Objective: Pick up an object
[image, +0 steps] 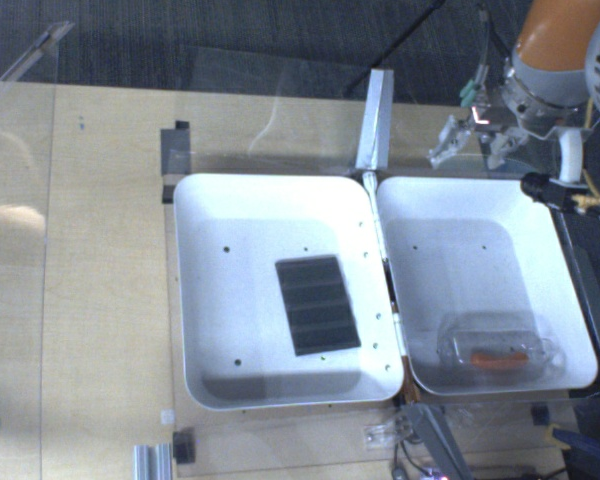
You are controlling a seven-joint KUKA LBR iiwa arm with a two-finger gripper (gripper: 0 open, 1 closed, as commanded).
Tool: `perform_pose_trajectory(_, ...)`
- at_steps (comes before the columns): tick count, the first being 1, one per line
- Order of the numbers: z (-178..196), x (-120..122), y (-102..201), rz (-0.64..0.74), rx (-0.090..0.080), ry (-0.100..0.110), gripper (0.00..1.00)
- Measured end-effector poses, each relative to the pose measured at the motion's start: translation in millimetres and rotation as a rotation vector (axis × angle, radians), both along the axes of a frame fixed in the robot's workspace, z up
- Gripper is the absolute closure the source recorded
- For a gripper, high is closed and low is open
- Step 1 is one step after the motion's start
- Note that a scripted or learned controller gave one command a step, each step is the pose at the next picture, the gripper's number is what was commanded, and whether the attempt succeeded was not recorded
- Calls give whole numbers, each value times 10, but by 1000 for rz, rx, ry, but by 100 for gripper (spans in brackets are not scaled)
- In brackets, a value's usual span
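gripper: the gripper [477, 146] is up at the top right, hanging over the bench just past the far rim of the right bin [460, 200]. Jaws look spread apart with nothing between them, so it's carrying nothing right now.

where the stuff is: a dark ribbed pad [318, 304] lies flat near the middle of the left bin [205, 268]. A clear case [498, 349] with something orange inside sits at the near end of the right bin, close to the front wall.

risk 1: the pad is thin and flat on the floor of its bin, so my guess is the fingers could just scrape over the top and close on air. It's also well apart from the gripper, across the divider, so that's a long reach.

risk 2: the case looks smooth and see-through, probably slippery. A pinch on the rounded sides could squirt it out sideways, and since it's near the front wall, a finger might hit the rim or shove it into the corner instead of grabbing it.

risk 3: coming down from where it hangs now, the gripper is right over the rim, so a straight drop could clip the edge of the right bin.

count: bins 2, pad 1, case 1, gripper 1. So two things to choose from, one per bin.

progress: nothing picked yet, I'd say it's at the very start.
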State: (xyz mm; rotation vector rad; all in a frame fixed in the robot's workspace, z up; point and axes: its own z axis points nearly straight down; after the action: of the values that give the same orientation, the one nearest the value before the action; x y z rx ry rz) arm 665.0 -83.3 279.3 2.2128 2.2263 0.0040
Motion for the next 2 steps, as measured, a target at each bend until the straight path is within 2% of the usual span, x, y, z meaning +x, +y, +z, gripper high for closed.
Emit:
perform_pose_trajectory(1, -955, -877, 481, -173, 1, 3, 0)
perform_pose_trajectory(2, -702, -1014, 91, -175, 1, -2, 0)
